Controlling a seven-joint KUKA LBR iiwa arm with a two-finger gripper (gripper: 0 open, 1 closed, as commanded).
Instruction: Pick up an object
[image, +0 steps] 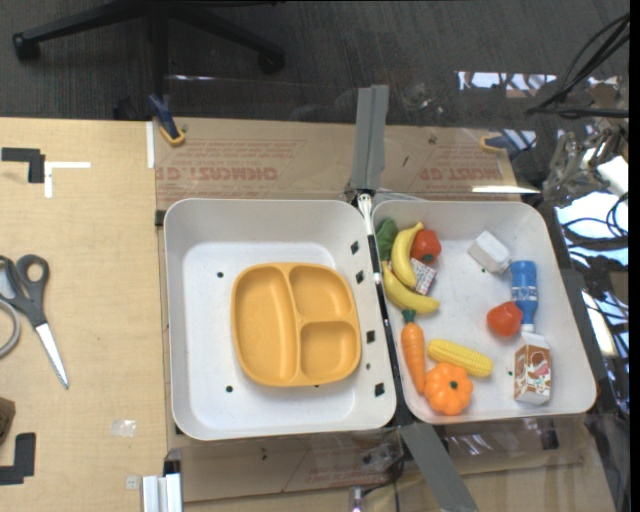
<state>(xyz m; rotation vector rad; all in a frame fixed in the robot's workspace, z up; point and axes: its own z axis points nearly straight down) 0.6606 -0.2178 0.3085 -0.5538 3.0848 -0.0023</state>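
Observation:
The right bin (560, 300) holds several toy foods. Two yellow bananas (402, 268) lie at its left side beside a red pepper (427, 244) and a small printed packet (424, 277). An orange carrot (413, 355) lies below them, with a small orange pumpkin (448, 389) and a yellow corn cob (460, 356) near the front. A red tomato (505, 318), a blue bottle (523, 283), a white block (489, 250) and a small juice carton (533, 370) sit toward the right. The left bin (190, 300) holds a yellow divided plate (297, 323).
Scissors (35, 310) lie on the wooden bench at the far left. A cardboard sheet (260, 165) lies behind the bins. Cables and equipment (600, 150) crowd the right edge. A grey divider bar (370, 140) stands between the bins at the back.

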